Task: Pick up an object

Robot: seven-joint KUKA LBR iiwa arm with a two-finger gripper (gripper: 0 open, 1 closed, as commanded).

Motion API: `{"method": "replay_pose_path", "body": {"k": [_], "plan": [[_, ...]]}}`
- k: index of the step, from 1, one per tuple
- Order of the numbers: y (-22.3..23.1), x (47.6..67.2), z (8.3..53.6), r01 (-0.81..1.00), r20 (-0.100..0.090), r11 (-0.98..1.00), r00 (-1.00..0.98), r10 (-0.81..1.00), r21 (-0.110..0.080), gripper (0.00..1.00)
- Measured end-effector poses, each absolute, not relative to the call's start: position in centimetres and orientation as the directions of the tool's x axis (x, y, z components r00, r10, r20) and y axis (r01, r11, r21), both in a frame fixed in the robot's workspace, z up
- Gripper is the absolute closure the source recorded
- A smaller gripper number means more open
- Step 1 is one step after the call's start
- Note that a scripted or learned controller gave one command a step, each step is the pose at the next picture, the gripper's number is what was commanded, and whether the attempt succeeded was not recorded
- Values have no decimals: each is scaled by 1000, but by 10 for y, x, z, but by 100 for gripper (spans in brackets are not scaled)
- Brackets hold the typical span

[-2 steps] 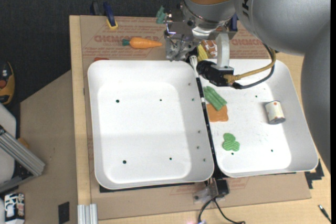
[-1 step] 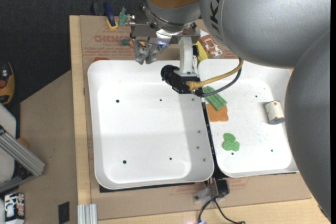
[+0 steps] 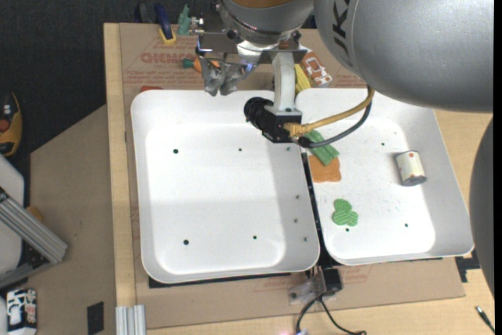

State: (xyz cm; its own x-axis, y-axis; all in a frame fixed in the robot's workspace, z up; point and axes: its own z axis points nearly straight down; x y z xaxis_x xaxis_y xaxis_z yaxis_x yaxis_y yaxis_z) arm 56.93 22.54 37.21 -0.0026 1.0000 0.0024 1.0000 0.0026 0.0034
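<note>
The gripper [image 3: 222, 82] hangs over the left bin's [image 3: 157, 169] far edge; I cannot tell its state. The green block [image 3: 320, 145], orange piece [image 3: 326, 171] and white cylinder [image 3: 409, 167] lie rightward, in the other bin [image 3: 439, 239].

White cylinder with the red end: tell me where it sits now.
The white cylinder lies in the right bin, near its right wall, right of the orange piece and up-right of the green toy.

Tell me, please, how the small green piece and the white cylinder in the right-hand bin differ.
The green piece is flat and lobed like a leaf; the white cylinder is rounded and lies on its side. The green piece sits near the bin's middle, the cylinder nearer its right wall. Both rest loose on the right bin, apart from the claw.
</note>
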Motion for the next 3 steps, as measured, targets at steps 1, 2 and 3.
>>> {"method": "replay_pose_path", "body": {"k": [1,2,3], "plan": [[103,518,350,1000,-4,-13,13,1000,-6,100],[225,478,340,1000,2,12,-12,1000,-4,100],[136,478,276,1000,-5,-10,10,1000,-9,100]]}}
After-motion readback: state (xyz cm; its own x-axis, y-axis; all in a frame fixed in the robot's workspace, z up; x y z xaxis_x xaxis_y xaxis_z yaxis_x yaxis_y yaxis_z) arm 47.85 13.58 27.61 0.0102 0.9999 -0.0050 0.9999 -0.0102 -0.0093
